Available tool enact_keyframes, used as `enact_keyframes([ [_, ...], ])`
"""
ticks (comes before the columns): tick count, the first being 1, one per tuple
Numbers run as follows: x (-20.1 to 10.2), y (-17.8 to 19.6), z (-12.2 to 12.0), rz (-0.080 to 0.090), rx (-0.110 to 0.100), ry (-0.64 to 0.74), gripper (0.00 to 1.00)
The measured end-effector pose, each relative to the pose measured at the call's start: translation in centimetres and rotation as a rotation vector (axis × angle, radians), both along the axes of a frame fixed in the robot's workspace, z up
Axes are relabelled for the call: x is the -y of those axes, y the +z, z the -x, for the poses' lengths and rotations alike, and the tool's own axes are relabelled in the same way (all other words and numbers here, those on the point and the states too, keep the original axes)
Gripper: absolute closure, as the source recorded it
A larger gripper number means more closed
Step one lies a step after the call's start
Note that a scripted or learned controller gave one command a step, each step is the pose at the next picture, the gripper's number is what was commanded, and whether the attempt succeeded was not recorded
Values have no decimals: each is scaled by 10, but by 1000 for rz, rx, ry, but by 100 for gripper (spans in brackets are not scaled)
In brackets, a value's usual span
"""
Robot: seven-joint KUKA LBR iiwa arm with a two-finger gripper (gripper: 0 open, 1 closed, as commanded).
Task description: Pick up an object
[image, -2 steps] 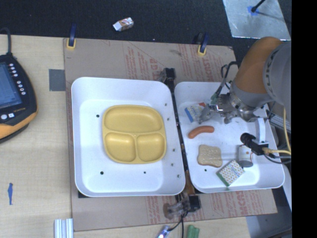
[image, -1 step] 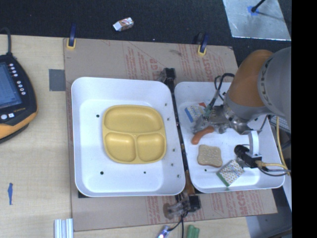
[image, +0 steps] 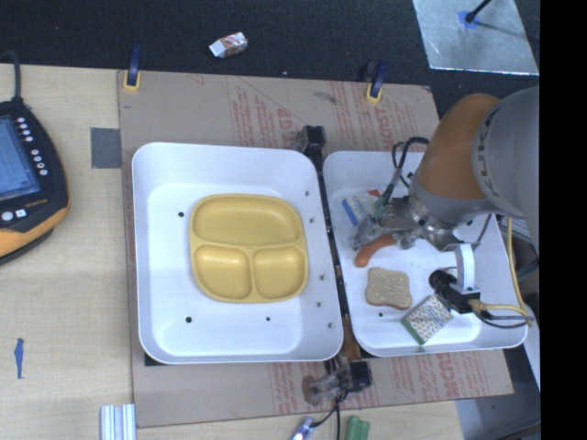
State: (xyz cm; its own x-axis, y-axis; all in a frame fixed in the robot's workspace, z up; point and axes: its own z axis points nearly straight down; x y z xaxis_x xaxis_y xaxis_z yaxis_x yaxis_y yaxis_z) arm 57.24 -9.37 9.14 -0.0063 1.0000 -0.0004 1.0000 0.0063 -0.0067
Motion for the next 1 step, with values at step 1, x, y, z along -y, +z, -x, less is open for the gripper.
enact_keyframes([
  [1,1,10,0,0,-2,0,100],
])
